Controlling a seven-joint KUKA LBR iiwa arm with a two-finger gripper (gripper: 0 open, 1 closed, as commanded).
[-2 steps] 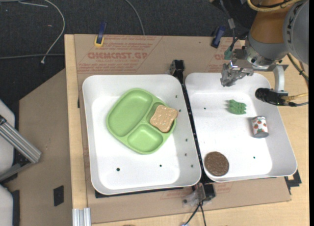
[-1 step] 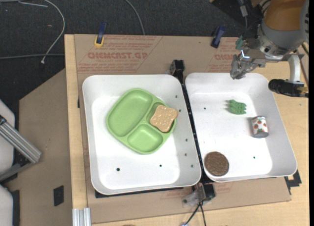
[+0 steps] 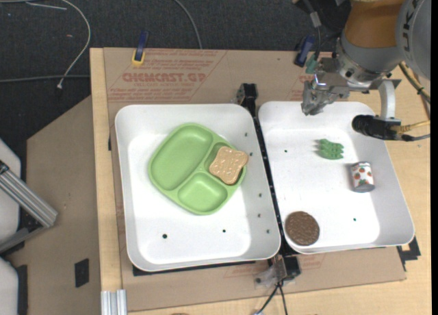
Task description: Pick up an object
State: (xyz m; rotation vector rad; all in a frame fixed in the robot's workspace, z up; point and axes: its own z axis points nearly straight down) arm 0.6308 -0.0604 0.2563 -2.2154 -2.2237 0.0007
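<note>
While hovering at right bin's (image 3: 383, 235) far edge, gripper (image 3: 315, 105) carrying nothing, finger gap unclear; sitting closest for picking: green broccoli piece (image 3: 330, 148), near small can (image 3: 362, 176).

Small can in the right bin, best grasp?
The can looks to lie on its side, ends pointing up-left and down-right in view, apart from the green toy and clear of the bin wall. Probably come straight down and close across its round body at mid-length, fingers perpendicular to the long axis.
</note>
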